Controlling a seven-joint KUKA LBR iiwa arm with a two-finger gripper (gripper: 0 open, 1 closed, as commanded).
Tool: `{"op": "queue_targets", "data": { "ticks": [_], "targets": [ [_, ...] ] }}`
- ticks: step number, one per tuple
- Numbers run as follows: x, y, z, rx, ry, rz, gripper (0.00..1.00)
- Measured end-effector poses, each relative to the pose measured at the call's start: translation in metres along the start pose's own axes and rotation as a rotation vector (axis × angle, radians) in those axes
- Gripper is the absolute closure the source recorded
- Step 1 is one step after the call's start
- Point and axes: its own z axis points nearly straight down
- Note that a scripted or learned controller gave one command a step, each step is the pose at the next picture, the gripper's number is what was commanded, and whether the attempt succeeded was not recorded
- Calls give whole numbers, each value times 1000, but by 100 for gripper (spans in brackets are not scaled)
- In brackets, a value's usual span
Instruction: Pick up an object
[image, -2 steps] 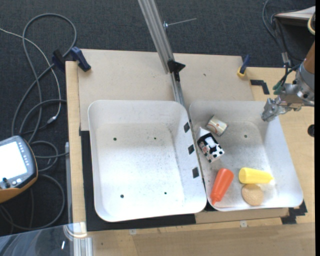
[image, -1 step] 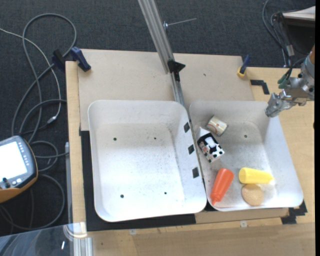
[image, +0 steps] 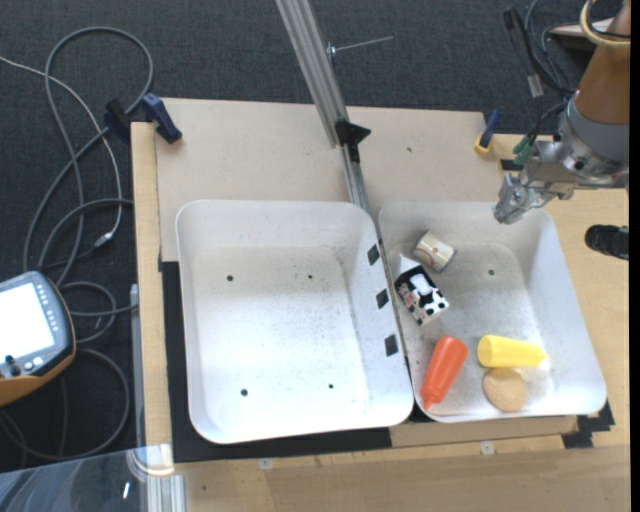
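The right bin (image: 560, 290) holds several objects. A small beige cylinder (image: 434, 250) lies near its back left. A black and white patterned block (image: 421, 294) sits against the left wall. Near the front lie an orange carrot-shaped piece (image: 443, 368), a yellow block (image: 511, 352) and a tan round piece (image: 506, 391). My gripper (image: 511, 208) hangs over the bin's far rim, apart from all of these, with nothing visible in it.
The left bin (image: 200, 250) stands beside the right one. A slanted metal rail (image: 325, 85) runs from the top down to the gap between the bins. Clamps sit at the bench's back corners, and cables lie on the floor at left.
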Motion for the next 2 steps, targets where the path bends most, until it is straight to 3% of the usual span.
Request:
{"op": "queue_targets", "data": {
  "ticks": [2],
  "targets": [
    [105, 21, 23, 3, 1, 1, 100]
  ]
}}
